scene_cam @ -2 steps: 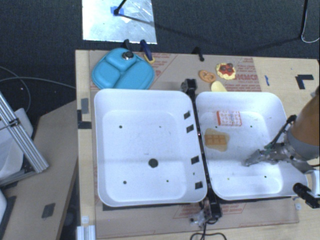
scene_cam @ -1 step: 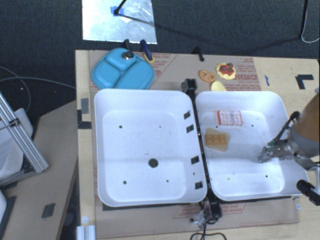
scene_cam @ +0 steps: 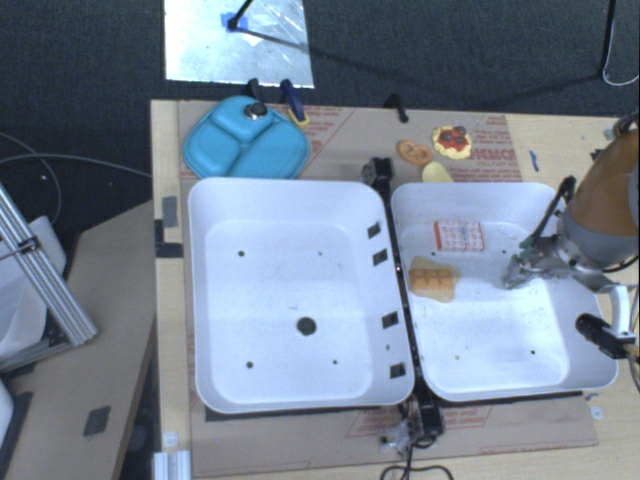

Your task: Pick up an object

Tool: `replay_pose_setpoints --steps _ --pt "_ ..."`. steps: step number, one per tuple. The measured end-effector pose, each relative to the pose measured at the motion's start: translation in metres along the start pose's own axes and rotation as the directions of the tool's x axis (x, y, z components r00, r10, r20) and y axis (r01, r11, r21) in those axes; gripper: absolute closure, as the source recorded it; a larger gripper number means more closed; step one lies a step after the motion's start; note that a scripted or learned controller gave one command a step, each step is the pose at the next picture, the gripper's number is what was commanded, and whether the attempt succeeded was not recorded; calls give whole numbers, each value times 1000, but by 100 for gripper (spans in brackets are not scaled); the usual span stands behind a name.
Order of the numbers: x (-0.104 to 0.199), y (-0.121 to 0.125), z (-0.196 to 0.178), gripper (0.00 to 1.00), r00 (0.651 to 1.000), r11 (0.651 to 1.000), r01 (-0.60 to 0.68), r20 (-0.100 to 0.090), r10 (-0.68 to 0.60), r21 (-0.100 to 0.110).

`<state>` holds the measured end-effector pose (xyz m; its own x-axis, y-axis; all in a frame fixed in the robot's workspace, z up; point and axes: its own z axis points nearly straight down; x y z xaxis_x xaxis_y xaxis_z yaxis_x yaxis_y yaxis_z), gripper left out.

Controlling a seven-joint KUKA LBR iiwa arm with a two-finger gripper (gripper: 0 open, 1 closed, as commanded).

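In the right bin (scene_cam: 500, 368) lie a tan waffle-like block (scene_cam: 433, 280) near the left wall and a flat red-and-white patterned packet (scene_cam: 459, 235) just behind it. My gripper (scene_cam: 515, 272) is low over the bin floor at its right side, to the right of the tan block and apart from it. It is also clear of the packet. The grey arm with its orange band (scene_cam: 610, 203) comes in over the bin's right rim.
The left bin (scene_cam: 290, 203) holds a small dark disc (scene_cam: 306, 326). Behind the bins, on the bench, sit a blue divided plate (scene_cam: 245, 140) and three small toy foods (scene_cam: 452, 141). A silver sheet (scene_cam: 235, 23) lies further back.
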<state>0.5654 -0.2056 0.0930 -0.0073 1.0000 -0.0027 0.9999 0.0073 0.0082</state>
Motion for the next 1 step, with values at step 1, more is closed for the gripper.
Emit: replay_pose_setpoints --steps 1 --pt "-1 -48 -10 100 1000 1000 -8 -3 8 10"
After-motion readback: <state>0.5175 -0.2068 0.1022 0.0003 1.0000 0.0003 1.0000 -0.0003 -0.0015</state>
